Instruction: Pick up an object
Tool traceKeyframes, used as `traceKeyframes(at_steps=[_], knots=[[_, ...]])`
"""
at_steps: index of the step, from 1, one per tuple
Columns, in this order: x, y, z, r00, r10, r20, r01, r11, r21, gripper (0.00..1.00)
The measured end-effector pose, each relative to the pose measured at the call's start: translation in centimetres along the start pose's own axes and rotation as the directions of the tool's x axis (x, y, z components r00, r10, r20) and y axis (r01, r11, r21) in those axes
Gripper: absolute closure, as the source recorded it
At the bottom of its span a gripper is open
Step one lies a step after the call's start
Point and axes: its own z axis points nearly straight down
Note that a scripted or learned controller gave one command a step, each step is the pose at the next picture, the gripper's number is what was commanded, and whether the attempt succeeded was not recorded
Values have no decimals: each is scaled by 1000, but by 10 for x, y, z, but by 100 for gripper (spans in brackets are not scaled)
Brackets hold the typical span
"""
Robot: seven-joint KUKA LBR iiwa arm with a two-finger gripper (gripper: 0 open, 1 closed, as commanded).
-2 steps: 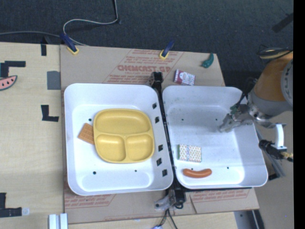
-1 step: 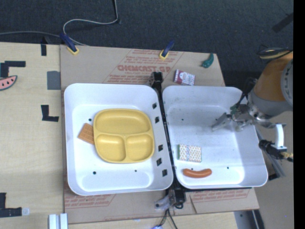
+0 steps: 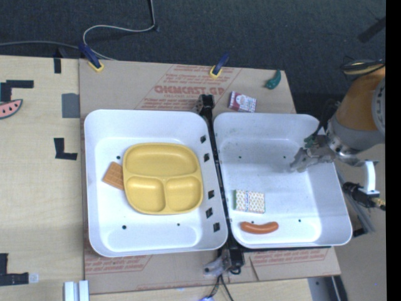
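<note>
Your hand (image 3: 299,162) sits low in the right bin (image 3: 276,127), fingers apart, holding nothing; the sausage (image 3: 259,227) and packet (image 3: 250,201) lie well apart from it.

Yellow tray (image 3: 164,177), white bins (image 3: 100,130), orange-red sausage (image 3: 259,227), brown cracker (image 3: 113,176), green-and-white checked packet (image 3: 250,200).

Divided yellow plate (image 3: 164,177): smooth plastic, showing a soft sheen. White bins (image 3: 100,187): looking like smooth, matt plastic. Cardboard sheet (image 3: 182,89): lying matt, printed. Table (image 3: 34,187): showing pale wood grain.
</note>
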Motion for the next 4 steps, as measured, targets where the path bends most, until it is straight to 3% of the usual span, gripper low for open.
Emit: traceKeyframes(at_steps=[1, 2, 3, 4], knots=[[0, 0, 0, 1000, 0, 0, 0, 1000, 0, 0], [4, -15, 35, 1000, 2, 6, -2, 1000, -6, 0], [3, -15, 25, 1000, 2, 8, -2, 1000, -7, 100], [3, -15, 25, 1000, 3, 8, -2, 1000, -7, 0]])
